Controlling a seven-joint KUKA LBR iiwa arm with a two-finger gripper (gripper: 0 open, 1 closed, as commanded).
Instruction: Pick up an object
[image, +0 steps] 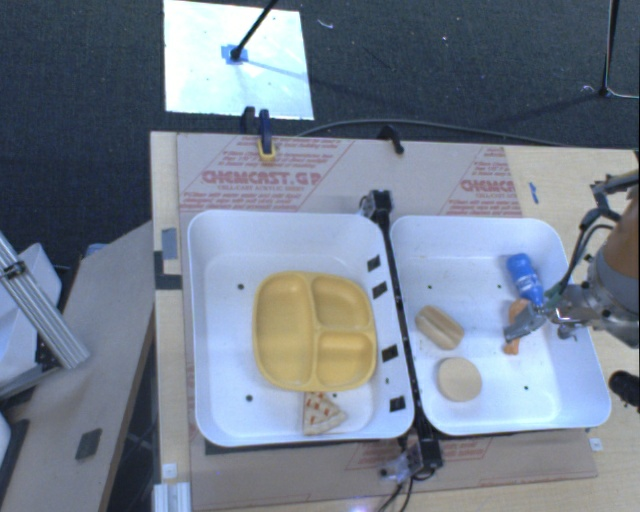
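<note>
- We see the gripper (527, 322) low in the right bin (480, 415), its fingers touching an orange piece (514, 330)—whether clenched, we cannot tell
- Blue bottle (523, 275) just above it—we risk nudging it and losing the orange piece

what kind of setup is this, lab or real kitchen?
Most likely a robotics lab bench: two white bins on a wooden board, toy food like a pizza slice and yellow divided plate, and the gripper reaching in.

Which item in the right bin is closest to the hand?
The orange piece, right at the hand. The blue bottle sits just behind it; the bread roll and round cookie lie farther left.
</note>
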